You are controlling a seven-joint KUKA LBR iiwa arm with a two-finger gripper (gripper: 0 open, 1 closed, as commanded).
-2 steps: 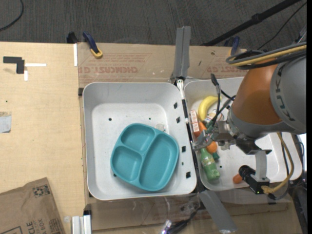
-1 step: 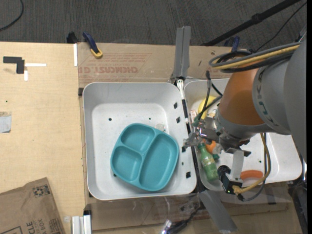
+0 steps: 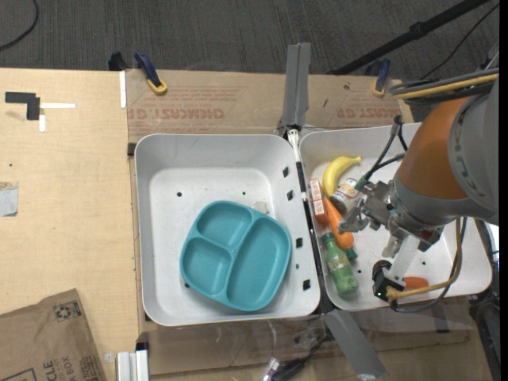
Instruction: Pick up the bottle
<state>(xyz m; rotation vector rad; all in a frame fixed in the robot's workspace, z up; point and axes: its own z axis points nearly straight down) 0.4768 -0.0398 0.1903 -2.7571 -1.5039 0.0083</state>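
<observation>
The bottle (image 3: 340, 266) is green and clear with a green cap, and it lies lengthwise near the front left of the right bin (image 3: 468, 272). My gripper (image 3: 355, 217) hangs over the middle of that bin, just above and behind the bottle's cap end, next to an orange carrot-like piece (image 3: 334, 220). Nothing shows as held. The grey arm with its orange band (image 3: 432, 161) covers the bin's right half.
A yellow banana (image 3: 341, 167), a small labelled can (image 3: 346, 190) and a red-and-white packet (image 3: 316, 194) crowd the right bin's left side behind the bottle. A small orange piece (image 3: 415, 282) lies near the front. The left bin (image 3: 159, 213) holds a teal divided plate (image 3: 236, 254).
</observation>
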